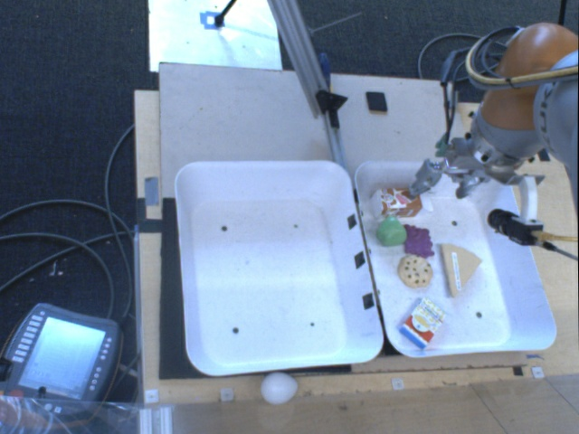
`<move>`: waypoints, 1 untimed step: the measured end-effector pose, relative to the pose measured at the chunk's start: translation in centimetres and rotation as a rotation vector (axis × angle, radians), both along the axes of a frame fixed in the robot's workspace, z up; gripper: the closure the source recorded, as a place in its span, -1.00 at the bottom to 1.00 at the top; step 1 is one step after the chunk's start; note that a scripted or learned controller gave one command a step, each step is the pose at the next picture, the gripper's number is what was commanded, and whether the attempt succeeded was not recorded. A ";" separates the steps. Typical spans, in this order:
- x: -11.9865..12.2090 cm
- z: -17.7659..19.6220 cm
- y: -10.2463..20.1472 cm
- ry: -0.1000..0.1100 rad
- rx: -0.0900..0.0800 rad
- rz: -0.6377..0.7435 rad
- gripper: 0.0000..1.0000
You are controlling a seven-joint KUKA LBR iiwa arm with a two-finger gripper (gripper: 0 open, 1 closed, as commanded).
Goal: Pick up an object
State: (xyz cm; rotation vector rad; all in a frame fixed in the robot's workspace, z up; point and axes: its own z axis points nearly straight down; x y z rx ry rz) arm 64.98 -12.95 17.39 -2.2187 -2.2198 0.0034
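Gripper (445, 177) hovers over right bin (534, 319), fingers seemingly spread and holding nothing, above a red-and-white packet (399, 202) near the bin's back wall; dropping straight down, centred on it, should avoid the green piece (391, 232) beside.

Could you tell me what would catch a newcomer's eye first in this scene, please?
The grey arm with its orange band reaches in from the right over the right bin. In that bin lies a cluster of toy foods: a green piece, purple grapes, a cookie and a cheese wedge. A white egg sits on the bench below the left bin.
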 end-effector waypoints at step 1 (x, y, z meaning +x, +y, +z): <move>-0.2 -4.3 -0.5 -0.002 0.000 -0.001 -1.00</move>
